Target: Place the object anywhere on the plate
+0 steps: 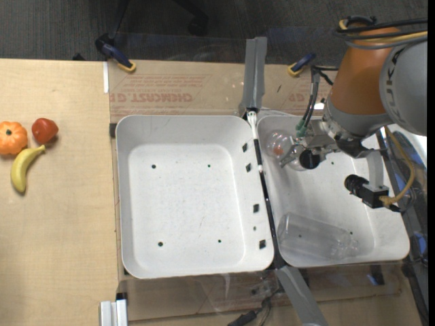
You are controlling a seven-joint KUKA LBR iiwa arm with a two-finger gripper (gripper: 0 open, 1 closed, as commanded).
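The pincer [293,151] hangs over the far-left corner of the right bin [387,246], just beside the divider between the two bins. I can't tell how it stands, or whether anything is in its grip — the wrist and its cabling crowd the spot.

Right against its tip lies a small clear plastic object [277,143] with a reddish patch showing through it. That looks to me like the thing to be moved. Being clear and thin-walled, it is probably very light, a bit slick, and likely to buckle or pop sideways if squeezed hard, so I'd take it gently across its narrower width near the middle. Its outline is too blurred to say which way it points or where its long axis runs.

Toward the near edge of the same bin rests a transparent plate [314,236], faint against the white floor and well apart from the object.

The left bin [126,195] sits alongside. Out on the wooden bench, near its left edge, lie a banana [23,168], a tomato [44,130] and a small orange pumpkin [11,138] — bunched together.
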